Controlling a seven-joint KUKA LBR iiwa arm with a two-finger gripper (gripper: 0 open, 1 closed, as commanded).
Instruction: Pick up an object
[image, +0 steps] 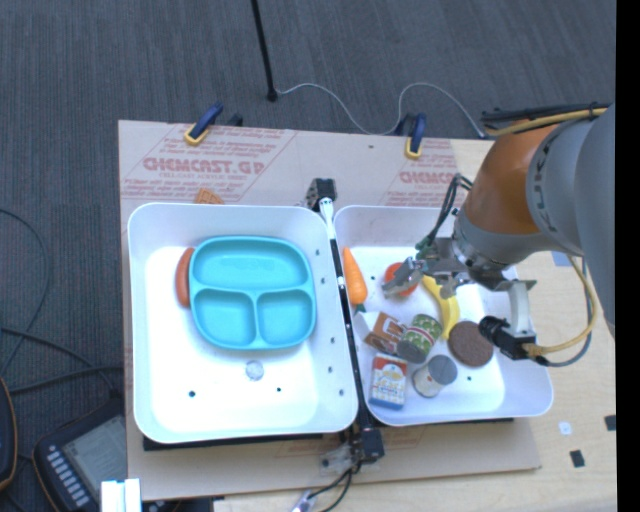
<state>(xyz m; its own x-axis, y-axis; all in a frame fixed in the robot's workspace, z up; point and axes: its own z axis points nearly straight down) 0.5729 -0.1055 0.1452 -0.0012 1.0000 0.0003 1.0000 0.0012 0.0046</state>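
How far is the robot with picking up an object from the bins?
Done: the arm has reached into the right bin, and the gripper is low over the banana and a red item. In hand: nothing is visibly between the fingers. Left: grasping and lifting; the cans and carton lie on the bin floor.

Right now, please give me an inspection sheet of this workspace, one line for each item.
Surface: board bearing left bin and right bin, side by side.
Job's things: in right bin, carrot, banana, red toy, brown disc, can, small carton.
Clutter: blue divided plate in left bin, orange-red item beside it.
Grippers: gripper low over right bin near red toy.
Cables: thin wire behind board; yellow cable at the arm.
Surroundings: grey carpet; two clamps on board's far edge.
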